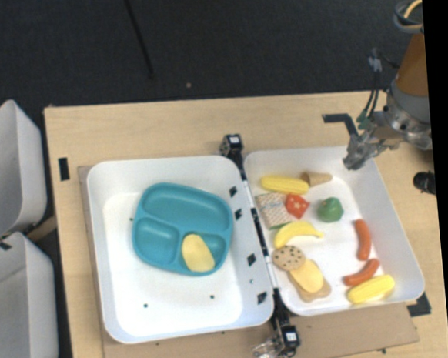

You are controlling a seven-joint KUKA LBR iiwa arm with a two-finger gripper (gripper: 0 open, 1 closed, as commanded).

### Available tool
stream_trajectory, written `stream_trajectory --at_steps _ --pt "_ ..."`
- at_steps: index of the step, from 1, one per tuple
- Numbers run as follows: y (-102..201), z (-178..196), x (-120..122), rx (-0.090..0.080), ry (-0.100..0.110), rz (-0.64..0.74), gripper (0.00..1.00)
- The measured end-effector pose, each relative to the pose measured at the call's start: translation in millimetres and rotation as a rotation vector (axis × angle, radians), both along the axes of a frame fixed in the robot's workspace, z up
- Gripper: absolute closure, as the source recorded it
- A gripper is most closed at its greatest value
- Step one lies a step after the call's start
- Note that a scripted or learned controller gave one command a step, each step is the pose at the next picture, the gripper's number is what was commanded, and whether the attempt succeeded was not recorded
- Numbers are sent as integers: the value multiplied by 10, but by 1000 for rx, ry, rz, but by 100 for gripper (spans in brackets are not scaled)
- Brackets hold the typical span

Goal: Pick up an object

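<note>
Two smooth white bins [104, 222] hold glossy toy food; gripper [356, 156] state unclear.

I count two bins [110, 299], one plate [158, 218], two sausages [362, 239], one cookie [288, 257], one banana [298, 232].

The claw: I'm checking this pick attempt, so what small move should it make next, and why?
Probably a short move inward and down toward the green piece. The claw sits at the right bin's upper right rim with nothing visible in it, and every toy food there lies further inside. The green piece is near and stands apart from its neighbours, so it looks like the easiest target.
</note>
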State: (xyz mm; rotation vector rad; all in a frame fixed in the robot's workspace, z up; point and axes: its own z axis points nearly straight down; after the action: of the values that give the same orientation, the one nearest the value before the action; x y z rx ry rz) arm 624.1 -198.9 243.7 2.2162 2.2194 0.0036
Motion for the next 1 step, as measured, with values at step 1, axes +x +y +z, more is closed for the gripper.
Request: stream_trajectory --at_steps 1 --pt "576 83 -79 3 4 5 100"
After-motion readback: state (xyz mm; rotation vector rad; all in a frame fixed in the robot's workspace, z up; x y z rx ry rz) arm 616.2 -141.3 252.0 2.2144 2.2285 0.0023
